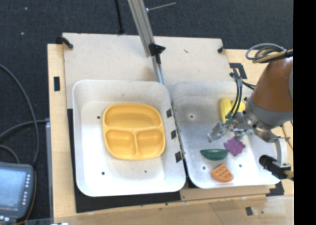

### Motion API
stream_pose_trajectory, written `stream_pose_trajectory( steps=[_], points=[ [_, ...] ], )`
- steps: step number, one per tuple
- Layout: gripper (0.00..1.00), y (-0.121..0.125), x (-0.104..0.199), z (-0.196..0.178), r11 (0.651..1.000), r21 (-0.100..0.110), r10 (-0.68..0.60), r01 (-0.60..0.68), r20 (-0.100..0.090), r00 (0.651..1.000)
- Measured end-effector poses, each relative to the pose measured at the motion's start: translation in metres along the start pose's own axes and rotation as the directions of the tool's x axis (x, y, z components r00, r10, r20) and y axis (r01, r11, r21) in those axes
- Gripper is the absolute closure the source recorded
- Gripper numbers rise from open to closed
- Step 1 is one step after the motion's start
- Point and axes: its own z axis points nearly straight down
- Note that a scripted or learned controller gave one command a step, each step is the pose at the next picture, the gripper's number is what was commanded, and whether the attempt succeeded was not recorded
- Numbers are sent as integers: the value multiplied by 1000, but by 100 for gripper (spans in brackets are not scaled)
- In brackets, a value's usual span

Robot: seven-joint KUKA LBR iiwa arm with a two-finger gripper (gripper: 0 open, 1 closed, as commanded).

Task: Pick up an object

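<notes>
My gripper (217, 131) hangs low in the right bin (195, 101), its fingers spread open with nothing between them. The purple toy (234, 146) lies just beside them, the green bowl-shaped piece (214, 154) and orange waffle (221, 173) below, the corn cob (225, 108) behind. I judge a crowded close could nudge the purple toy aside, or pinch two pieces.

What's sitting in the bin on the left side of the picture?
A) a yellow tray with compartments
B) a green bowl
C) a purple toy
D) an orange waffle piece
A: the yellow divided tray lies in the left bin, while the purple piece, green piece and orange piece all lie in the right bin near the gripper.
</notes>
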Motion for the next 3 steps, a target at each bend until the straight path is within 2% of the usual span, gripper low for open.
stream_pose_trajectory(
  steps=[1,2,3],
  points=[
    [0,4,3,44,1000,-2,1,-1,0,1000],
    [100,6,1,30,1000,-10,5,-5,1,1000],
    [100,13,4,-32,1000,-13,-4,4,2,1000]
  ],
)
